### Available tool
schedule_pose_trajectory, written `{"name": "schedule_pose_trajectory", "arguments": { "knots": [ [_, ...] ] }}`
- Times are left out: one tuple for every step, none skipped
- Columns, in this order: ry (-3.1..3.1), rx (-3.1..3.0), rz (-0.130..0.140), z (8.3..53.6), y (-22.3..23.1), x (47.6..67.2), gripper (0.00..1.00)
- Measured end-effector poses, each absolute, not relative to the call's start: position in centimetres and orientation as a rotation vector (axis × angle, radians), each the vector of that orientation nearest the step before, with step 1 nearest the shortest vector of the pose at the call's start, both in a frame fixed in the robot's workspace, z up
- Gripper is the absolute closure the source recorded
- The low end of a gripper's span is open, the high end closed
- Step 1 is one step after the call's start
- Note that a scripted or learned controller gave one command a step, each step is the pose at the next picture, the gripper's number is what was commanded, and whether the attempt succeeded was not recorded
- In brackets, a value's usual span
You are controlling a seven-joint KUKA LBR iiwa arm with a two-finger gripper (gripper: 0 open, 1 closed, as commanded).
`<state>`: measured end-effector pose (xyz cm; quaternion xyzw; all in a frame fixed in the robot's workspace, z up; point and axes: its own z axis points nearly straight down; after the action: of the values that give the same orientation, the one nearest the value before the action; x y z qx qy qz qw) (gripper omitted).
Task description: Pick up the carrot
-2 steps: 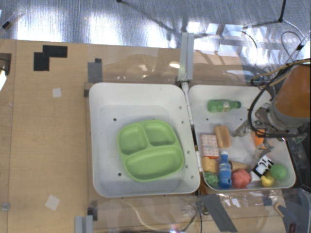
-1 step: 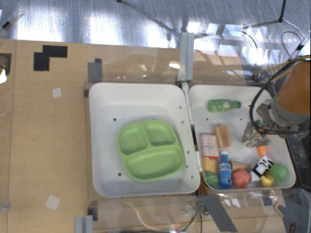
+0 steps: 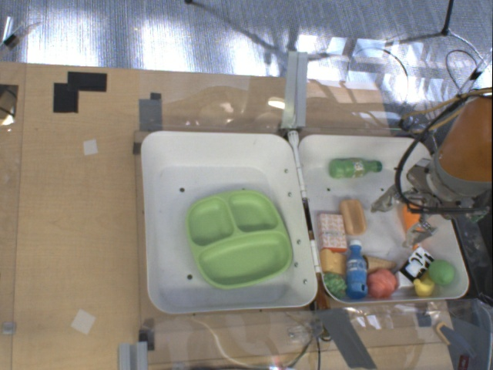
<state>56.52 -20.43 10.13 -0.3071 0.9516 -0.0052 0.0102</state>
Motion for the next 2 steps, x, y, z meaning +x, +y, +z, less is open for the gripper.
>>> {"name": "schedule_pose_trajectory", "arguments": {
  "knots": [
    [2.850, -1.294, -0.010, 8.8, -20.4, 56.1, 0.00],
    [2.772, -1.446, -0.017, 8.9, -20.5, 53.6, 0.00]
  ]
}}
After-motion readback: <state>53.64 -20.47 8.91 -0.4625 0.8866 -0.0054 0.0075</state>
